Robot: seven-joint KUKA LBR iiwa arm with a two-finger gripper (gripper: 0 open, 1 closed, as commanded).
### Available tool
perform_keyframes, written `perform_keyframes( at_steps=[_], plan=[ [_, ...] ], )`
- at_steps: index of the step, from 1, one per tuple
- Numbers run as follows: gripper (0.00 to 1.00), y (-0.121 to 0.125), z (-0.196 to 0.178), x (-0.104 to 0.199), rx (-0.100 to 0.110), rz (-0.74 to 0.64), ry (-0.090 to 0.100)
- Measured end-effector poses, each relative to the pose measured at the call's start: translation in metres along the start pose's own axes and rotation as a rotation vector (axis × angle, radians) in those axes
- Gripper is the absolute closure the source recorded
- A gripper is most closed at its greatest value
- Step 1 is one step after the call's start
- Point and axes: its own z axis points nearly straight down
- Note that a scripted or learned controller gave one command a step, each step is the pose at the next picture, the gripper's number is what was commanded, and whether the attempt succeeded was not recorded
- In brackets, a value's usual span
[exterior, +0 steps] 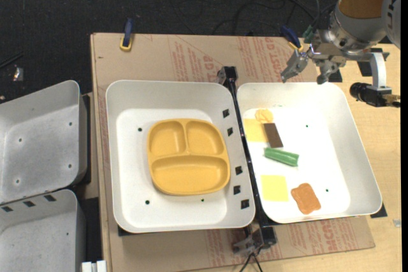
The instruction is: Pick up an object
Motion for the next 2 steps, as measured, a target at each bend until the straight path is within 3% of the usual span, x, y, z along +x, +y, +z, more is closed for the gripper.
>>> perform_keyframes(
  at_steps=[1,2],
  plan=[
    [0.0,0.002,-0.008,0.0,-0.013,-0.002,-0.001],
    [0.0,0.004,0.055,-0.003,-0.009,0.0,-0.001]
  ],
)
